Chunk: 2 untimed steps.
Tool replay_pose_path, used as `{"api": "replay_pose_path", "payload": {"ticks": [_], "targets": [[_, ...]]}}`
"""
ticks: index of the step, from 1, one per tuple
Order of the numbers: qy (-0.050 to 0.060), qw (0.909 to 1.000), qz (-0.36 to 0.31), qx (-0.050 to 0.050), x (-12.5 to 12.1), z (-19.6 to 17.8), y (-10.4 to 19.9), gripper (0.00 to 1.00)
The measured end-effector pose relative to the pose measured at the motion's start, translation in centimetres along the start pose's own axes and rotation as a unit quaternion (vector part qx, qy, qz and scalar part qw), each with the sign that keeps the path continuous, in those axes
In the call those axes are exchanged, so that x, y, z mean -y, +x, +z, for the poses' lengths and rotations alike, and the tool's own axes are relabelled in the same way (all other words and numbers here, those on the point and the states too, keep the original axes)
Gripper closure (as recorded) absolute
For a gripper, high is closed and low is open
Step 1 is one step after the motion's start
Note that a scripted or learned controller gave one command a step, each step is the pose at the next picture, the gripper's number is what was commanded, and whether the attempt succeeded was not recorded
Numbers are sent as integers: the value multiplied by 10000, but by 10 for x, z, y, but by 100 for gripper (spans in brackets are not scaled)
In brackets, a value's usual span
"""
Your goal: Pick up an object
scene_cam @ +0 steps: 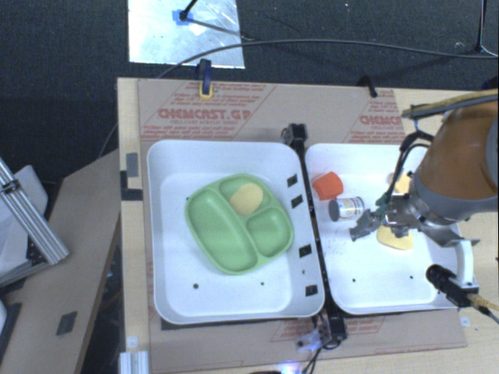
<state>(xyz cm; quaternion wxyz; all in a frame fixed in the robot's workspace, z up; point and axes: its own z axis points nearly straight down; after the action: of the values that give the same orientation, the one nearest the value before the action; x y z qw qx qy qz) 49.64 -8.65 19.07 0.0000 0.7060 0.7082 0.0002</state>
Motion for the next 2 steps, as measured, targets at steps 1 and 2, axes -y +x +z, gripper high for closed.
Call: {"api": "replay_pose_path", "payload": {"ticks": [1,2], "targets": [[21,10000,15,-4,3,56,-9,0],[12,10000,15,-4,3,108,-9,0]]}}
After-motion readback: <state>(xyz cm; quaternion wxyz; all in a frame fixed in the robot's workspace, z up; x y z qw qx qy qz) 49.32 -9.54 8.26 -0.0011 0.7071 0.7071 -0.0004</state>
